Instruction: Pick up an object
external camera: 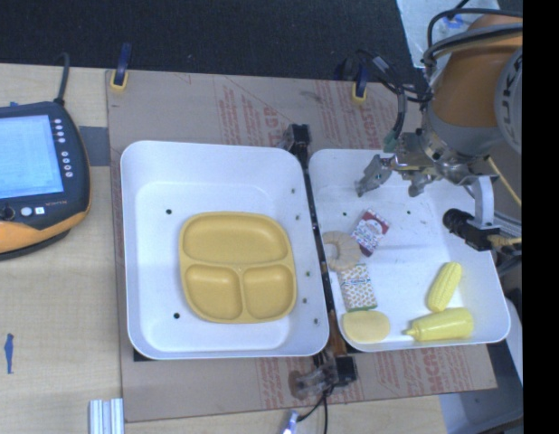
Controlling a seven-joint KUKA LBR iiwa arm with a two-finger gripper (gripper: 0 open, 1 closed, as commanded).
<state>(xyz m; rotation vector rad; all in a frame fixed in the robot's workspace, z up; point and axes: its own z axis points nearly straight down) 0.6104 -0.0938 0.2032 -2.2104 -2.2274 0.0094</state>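
The hand (pixel 394 177) hangs over the far part of the right bin (pixel 493 328), with the orange-banded arm (pixel 474 80) reaching in from the right. Its two fingers stand apart, the left one a grey tip angled down toward the bin floor, and nothing sits between them; the hand is open and grips nothing.

Taking the right bin as the landmark, all the loose objects lie in its nearer half. A small red-and-white packet (pixel 370 232) lies near the bin's middle, just below the hand, its long axis tilted from upper right to lower left. Beside it, toward the bin's left wall, is a pale round ring-shaped piece (pixel 338 249), touching or nearly touching the packet. Nearer still, a patterned white packet (pixel 357 288) lies with its long axis running roughly from far to near. At the bin's near left corner rests a pale yellow rounded piece (pixel 365 325). A yellow corn cob (pixel 444 285) lies toward the bin's right side, its long axis slanted from upper right to lower left. Just nearer, a yellow bottle (pixel 440 325) lies on its side along the near wall, its narrow end pointing left.

Left of the right bin, the left bin (pixel 144 242) holds a yellow divided plate (pixel 236 266). A tablet-like pendant (pixel 31 174) lies on the tabletop (pixel 53 333) well left of both bins.
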